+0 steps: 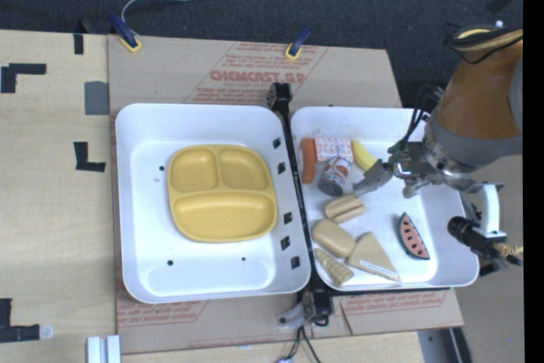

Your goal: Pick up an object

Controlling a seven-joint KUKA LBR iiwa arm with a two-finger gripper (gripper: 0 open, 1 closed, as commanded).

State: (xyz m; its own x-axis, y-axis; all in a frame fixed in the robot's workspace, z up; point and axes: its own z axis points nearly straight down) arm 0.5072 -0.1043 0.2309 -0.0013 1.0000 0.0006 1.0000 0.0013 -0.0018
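A: Nearest the lens, lower right of the frame, lies the cheese wedge (371, 255) in the right bin (442, 278). Probably light, stiff plastic.

B: Take its two flat sides. The claw (384, 175) hovers above it; open or closed, I cannot tell.

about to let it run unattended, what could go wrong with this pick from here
1. The pincer hangs over crowded toys: the small can, bread roll and banana lie close together, so it may nudge or pinch two.
2. The wedge and bun touch, so lifting one could drag the other.
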